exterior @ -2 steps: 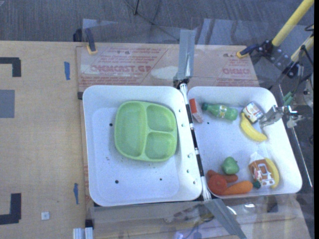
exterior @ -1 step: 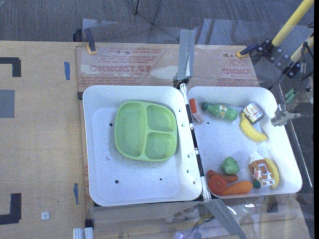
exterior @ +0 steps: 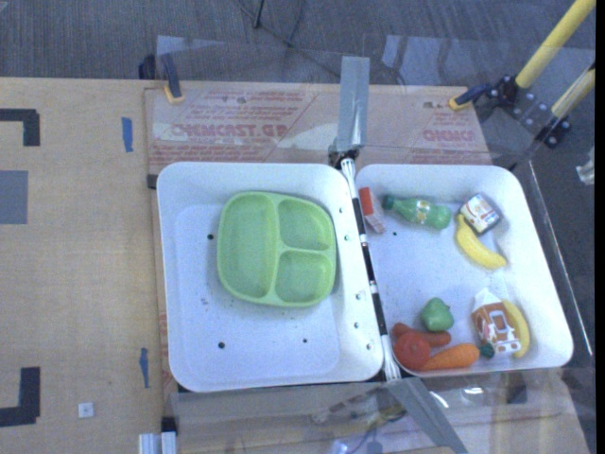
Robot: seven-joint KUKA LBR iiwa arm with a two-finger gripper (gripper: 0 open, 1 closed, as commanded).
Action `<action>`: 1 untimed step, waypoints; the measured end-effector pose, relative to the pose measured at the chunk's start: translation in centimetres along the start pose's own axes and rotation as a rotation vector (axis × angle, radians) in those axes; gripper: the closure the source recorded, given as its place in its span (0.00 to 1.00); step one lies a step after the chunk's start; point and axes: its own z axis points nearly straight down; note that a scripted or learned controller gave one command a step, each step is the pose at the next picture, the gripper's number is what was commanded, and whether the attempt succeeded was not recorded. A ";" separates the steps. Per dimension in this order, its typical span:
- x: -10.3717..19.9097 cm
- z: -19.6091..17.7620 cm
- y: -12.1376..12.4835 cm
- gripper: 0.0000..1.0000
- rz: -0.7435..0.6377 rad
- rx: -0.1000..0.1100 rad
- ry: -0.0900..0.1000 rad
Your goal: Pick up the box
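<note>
- At the far left of the frame I see the wooden counter (exterior: 76, 282), with black corner marks and short strips of blue tape on it
- A flat sheet of cardboard (exterior: 236, 126) with red lettering lies along the upper middle, behind both bins
- The left bin (exterior: 189, 348) fills the centre-left; a green divided plate (exterior: 277, 249) sits in its upper half, three compartments facing up
- The right bin (exterior: 416, 272) stands just beside it, their rims meeting along the middle of the frame
- By the right bin's upper left wall lies a small red and white item (exterior: 371, 214), too small for me to name
- Next to it, a green bottle (exterior: 416, 212) lies on its side
- In the bin's lower part I see a red vegetable (exterior: 412, 348) with a small green pepper (exterior: 436, 315) just above it and a carrot (exterior: 456, 356) touching it on the right
- Upper right of that bin: a small white and brown pack (exterior: 481, 213), with a banana (exterior: 479, 246) just below it
- The box (exterior: 492, 324), orange and white, is in the lower right corner of the right bin, near the carrot's end, with a second yellow piece (exterior: 518, 324) pressed against its right side
- Nothing has hold of the box; it rests on the bin floor
- Two yellow rods (exterior: 562, 31) with a clamp slant in at the upper right corner
- I cannot tell the state of the tool from this frame
</note>
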 end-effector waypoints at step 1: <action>1.8 21.9 1.4 1.00 0.022 0.002 0.002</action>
